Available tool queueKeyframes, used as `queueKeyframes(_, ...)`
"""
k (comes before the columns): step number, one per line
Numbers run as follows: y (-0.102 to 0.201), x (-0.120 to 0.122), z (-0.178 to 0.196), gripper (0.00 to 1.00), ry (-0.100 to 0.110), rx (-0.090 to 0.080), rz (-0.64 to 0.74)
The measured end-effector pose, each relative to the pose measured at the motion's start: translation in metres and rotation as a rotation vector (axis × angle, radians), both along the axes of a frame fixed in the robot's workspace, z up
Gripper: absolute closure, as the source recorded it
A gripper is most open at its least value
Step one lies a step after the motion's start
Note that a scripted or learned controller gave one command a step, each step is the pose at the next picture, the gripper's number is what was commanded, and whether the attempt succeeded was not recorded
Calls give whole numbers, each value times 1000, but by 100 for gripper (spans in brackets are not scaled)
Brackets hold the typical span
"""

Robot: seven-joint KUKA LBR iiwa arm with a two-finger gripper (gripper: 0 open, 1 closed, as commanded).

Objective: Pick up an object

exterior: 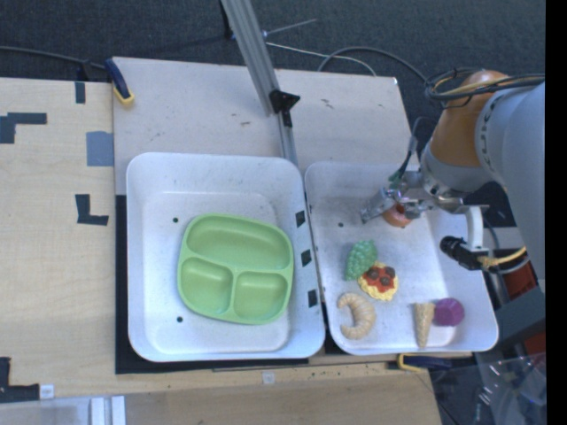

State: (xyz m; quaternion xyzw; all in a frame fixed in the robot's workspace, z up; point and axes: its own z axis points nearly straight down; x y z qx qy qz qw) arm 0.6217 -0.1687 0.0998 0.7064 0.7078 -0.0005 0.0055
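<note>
My gripper [387, 205] hangs low over the back part of the right bin [330, 193]. A small red-orange object [400, 218] lies right under it, partly hidden by the gripper body; I cannot tell whether it is held. Toward the front of the same bin lie a green bunch of grapes [361, 258], a yellow pizza slice with red topping [379, 281], a tan croissant [356, 315] and an ice cream cone [424, 322] beside a purple piece [449, 311].
The left bin [146, 237] holds a green divided plate [236, 268]. A slanted metal pole [257, 51] runs down to the bins' back edge. The grey arm [496, 140] with cables crosses the right bin's right rim.
</note>
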Motion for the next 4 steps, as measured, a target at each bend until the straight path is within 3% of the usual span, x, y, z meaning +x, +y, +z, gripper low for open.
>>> queueKeyframes(1,1,3,15,100,-8,0,2)
queueKeyframes(2,10,3,74,100,2,8,1)
queueKeyframes(4,19,11,177,100,2,8,1)
